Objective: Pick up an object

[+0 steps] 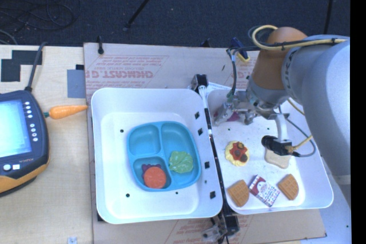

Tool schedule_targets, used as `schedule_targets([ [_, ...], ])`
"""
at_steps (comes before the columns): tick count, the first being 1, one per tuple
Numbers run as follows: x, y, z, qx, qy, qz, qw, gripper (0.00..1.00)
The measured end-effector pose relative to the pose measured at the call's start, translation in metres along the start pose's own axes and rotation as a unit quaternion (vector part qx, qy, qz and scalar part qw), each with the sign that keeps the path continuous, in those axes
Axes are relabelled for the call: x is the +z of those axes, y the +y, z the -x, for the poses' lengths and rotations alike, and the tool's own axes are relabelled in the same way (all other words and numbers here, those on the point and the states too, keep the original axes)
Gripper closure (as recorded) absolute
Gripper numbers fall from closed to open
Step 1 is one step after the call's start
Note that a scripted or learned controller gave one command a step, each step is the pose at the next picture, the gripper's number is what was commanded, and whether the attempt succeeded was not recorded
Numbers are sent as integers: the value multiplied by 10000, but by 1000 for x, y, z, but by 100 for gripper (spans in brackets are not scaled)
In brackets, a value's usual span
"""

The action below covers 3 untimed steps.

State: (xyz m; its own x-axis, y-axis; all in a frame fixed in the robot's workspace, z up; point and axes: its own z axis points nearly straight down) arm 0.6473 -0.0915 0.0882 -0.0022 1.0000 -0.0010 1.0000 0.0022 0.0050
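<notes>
Purplish object [221, 116], small and dark (too blurred to name better), lies at the far end of the right bin [320, 203], close to the wall it shares with the left bin. The gripper [239, 114] is low over the bin floor right beside it, seemingly touching. Whether it is clamped on the piece or released cannot be told from this slant, so no grasp can be claimed.

Nearer the camera in the same bin sit a toy pizza [237, 153], two waffle-patterned biscuits [238, 192] [289, 186] and, between them, a small red-and-white carton [264, 190], all well apart from the gripper. The left bin [108, 180] holds a blue divided plate [150, 140] with a red round piece [154, 177] and a green leafy piece [181, 162] in its near compartments. A toy carrot [67, 112] lies on the bench outside.

By my reading, the approach is done. A confirmed closing and the whole lift are left.
</notes>
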Motion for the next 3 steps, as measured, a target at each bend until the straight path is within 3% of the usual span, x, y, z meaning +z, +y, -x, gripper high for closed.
schedule_targets([
  [3, 1, -4, -9, 6, 6, -42, 10000, 0],
])
